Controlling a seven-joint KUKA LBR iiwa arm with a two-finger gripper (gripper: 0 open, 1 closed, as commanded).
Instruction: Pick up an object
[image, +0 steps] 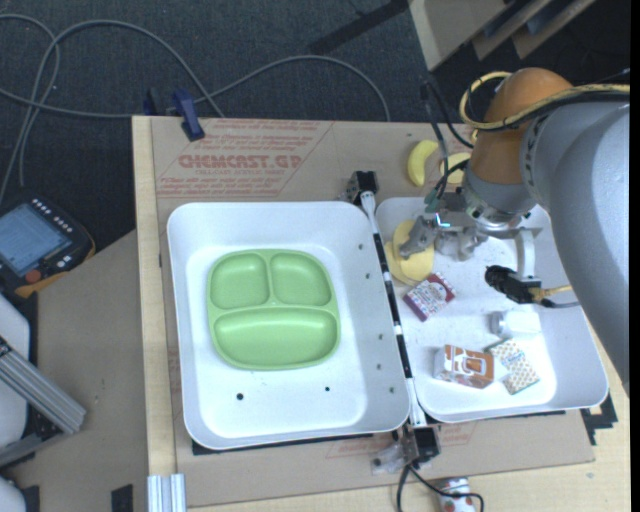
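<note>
**Entry: right bin, gripper low at its far left corner**

- Grey arm with orange band (520, 110): reached in over the shallow white right bin (575, 385).
- Two-finger gripper (440, 228): low beside the pale yellow rounded object (412, 260); whether spread or pinching could not be told.
- Advice: centre over the yellow piece, descend straight, clear of the red-and-white packet (428, 297).

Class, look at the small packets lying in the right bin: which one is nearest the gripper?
The red-and-white packet, lying just below the gripper; the orange-and-white one and the checkered one lie farther down.
</note>
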